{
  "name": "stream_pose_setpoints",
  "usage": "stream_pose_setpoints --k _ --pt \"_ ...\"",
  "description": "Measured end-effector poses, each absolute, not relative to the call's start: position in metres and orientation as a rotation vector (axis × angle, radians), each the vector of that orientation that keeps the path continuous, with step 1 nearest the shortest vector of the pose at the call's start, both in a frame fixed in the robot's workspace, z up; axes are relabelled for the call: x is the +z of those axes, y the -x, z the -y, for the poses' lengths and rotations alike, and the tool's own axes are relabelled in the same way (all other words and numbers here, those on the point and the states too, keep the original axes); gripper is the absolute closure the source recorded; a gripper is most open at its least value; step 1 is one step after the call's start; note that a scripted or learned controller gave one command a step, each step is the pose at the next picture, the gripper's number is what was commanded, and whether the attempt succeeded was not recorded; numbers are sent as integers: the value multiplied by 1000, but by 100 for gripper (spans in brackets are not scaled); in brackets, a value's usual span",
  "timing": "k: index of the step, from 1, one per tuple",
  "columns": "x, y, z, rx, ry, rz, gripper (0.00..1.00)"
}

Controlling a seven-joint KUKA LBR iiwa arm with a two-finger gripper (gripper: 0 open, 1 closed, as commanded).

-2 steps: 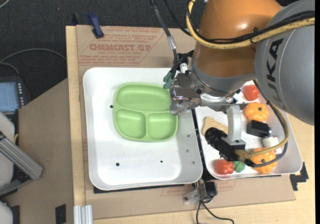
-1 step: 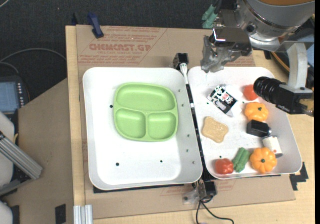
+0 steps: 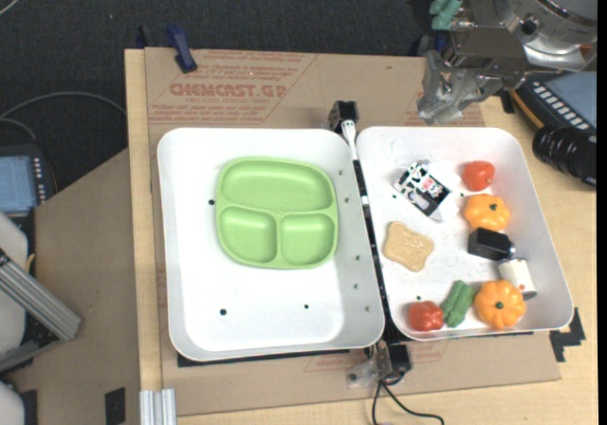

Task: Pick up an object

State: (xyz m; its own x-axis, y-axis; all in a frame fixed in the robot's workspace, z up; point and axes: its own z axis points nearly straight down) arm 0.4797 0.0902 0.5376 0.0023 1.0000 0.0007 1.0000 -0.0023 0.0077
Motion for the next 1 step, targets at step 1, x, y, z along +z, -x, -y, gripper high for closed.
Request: stream_pose_setpoints --k 1 --pt "437 -478 -147 -13 -2219 -2231 100"
